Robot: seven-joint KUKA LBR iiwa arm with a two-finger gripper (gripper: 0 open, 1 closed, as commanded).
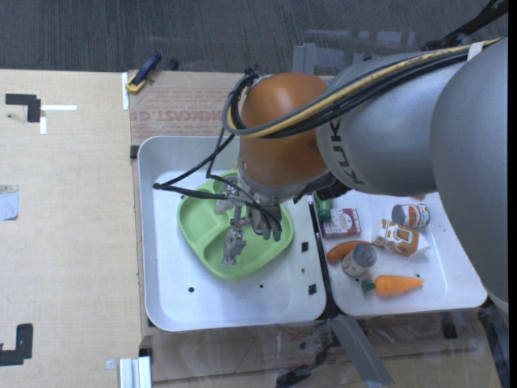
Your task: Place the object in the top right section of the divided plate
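Right now the big grey robot arm with the orange band point(279, 124) reaches in from the right and hangs over the left shallow white bin point(161, 297). Its small metal pincer point(234, 247) points down over the light green plastic divided plate point(198, 217), which lies in the middle of that bin. The pincer tip sits over the lower middle part of the plate, close to it or touching it; I cannot tell which. The fingers are too small and blurry to see, so I cannot tell if they are spread or pressed together, or if they pinch anything. Black cables point(190, 183) hang from the wrist across the top of the plate.

Over in the right white bin point(452, 297) lie the food toys. An orange plastic carrot point(397, 284) lies near the front. Just beside it are a small round grey tin point(361, 259) and an orange sausage-shaped piece point(339, 250). A small red and white box point(341, 221) lies near the wall between the bins. A red and white can point(411, 214) lies on its side next to an orange and white carton point(397, 239).
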